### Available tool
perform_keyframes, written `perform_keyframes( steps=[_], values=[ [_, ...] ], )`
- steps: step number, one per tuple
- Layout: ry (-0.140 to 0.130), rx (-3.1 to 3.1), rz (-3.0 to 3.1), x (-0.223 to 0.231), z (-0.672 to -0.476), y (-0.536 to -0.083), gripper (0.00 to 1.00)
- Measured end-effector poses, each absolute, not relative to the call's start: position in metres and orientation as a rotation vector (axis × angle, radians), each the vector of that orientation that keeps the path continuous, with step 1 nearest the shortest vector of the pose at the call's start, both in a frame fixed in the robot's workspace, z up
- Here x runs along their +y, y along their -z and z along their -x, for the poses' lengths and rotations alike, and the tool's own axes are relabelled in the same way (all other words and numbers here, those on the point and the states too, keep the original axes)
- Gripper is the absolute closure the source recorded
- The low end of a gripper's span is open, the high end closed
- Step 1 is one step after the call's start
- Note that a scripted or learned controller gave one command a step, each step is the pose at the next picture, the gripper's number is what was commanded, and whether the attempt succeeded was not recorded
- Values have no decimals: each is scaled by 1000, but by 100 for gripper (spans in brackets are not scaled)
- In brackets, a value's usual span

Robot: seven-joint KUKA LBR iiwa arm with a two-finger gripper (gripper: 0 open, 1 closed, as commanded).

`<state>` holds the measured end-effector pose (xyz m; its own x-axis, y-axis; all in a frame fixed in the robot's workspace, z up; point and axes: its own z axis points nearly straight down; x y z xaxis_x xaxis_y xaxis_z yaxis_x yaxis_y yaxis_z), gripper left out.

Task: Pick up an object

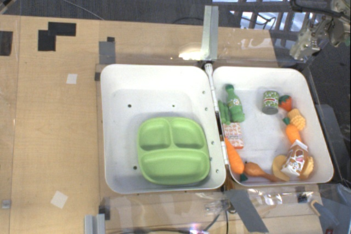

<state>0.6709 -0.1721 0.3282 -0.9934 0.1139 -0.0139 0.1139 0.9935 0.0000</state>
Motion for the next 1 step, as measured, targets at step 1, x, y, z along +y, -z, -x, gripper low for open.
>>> perform_keyframes(
  steps=[1],
  values=[
    [3,3110,-172,-171,-673,-343,100]
  ],
)
